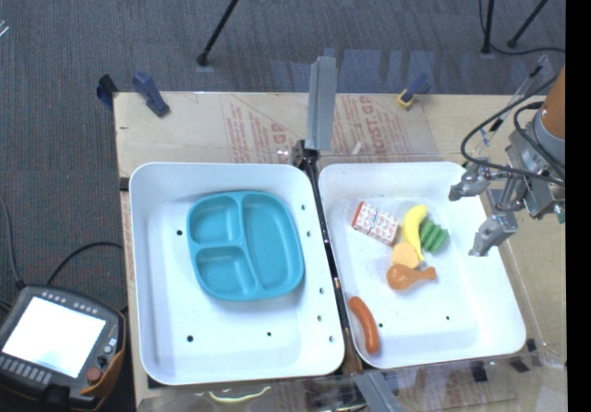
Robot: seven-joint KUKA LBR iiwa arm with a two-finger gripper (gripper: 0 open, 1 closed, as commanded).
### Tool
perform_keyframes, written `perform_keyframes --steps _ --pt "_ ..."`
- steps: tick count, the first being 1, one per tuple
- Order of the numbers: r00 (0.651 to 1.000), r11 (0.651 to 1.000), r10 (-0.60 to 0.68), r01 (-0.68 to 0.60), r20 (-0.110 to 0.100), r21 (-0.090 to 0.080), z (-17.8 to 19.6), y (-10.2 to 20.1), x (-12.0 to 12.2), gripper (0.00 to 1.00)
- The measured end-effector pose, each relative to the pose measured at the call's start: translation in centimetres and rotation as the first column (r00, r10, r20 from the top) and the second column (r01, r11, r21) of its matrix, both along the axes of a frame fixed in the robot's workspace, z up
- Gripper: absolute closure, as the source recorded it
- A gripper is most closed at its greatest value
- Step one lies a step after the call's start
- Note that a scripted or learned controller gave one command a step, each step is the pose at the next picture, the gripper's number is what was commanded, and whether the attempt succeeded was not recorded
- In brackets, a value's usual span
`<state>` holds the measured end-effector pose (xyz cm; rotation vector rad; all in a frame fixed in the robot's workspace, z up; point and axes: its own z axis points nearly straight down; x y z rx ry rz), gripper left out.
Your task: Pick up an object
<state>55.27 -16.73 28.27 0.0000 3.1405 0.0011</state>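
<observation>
The right bin [480, 327] holds a small red-and-white packet [375, 221], a yellow banana [415, 223], a green pod-like piece [433, 236], an orange drumstick-shaped toy [409, 274] and an orange-red sausage [365, 323]. My gripper [477, 216] hangs above the bin's right side, to the right of the green piece and apart from every object. Its two fingers are spread wide, one fingertip [461, 188] near the bin's back right, the other near the right wall, and nothing is between them.
The left bin [152, 216] carries a blue three-compartment plate [247, 245]. A grey upright post [321, 110] stands behind the seam between the bins. Clamps sit on the bench's back edge, and a teach pendant [57, 343] lies at the lower left.
</observation>
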Motion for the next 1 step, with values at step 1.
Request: perform_keyframes --steps 1 --pt "0.998 0.998 0.060 -0.060 -0.007 0.003 -7.88 -4.26 4.36 0.00"
